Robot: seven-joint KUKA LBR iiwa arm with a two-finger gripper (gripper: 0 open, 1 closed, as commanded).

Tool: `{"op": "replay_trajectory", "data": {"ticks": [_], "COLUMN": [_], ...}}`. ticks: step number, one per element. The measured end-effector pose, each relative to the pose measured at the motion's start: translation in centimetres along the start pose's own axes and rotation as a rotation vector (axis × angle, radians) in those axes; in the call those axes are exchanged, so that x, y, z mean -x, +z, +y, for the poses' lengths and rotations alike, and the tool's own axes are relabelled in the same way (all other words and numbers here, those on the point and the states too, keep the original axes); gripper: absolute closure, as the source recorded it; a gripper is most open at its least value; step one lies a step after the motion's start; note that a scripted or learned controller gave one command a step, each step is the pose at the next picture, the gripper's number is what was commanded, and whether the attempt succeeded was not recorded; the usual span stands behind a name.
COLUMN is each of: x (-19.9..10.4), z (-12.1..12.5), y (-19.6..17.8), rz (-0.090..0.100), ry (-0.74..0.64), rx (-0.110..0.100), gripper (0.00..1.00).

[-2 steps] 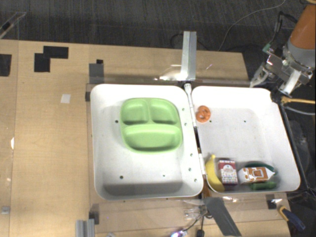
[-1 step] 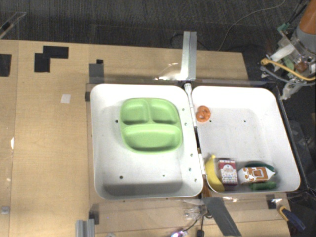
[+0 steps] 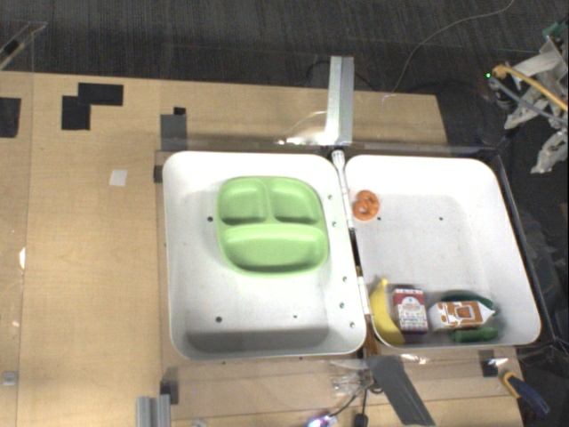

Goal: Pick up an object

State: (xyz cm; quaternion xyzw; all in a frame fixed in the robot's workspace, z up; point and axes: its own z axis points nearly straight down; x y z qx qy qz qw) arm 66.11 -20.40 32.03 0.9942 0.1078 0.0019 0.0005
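- Plainly the opening step: every candidate lies loose in the bins, nothing lifted; how open the gripper is, or what it holds, I cannot tell.
- Nearest the side the arm enters from, the right bin (image 3: 444,163) holds a cluster at its front edge: brown carton (image 3: 460,312), dark green item (image 3: 474,334), red carton (image 3: 409,310), then banana (image 3: 382,314), touching or nearly so.
- Farther along its reach, an orange round object (image 3: 365,205) sits alone by the dividing wall.
- Beyond that wall, the left bin (image 3: 191,238) holds a green divided plate (image 3: 267,225).
- Next move likely calls for descending on the isolated orange piece; the crowded cluster risks a fouled grasp.
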Motion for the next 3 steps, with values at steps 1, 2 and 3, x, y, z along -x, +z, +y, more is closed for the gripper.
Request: {"op": "replay_trajectory", "data": {"ticks": [1,2,3], "x": [3.9,3.8,0.0], "z": [-0.8,-0.8,0.0], "y": [22.3,21.2,9.2], "rz": [0.002,0.005,0.001], "ry": [-0.021,-0.02,-0.1], "rx": [-0.001,-0.001,0.0], "gripper": [0.0,1.0,1.0]}}
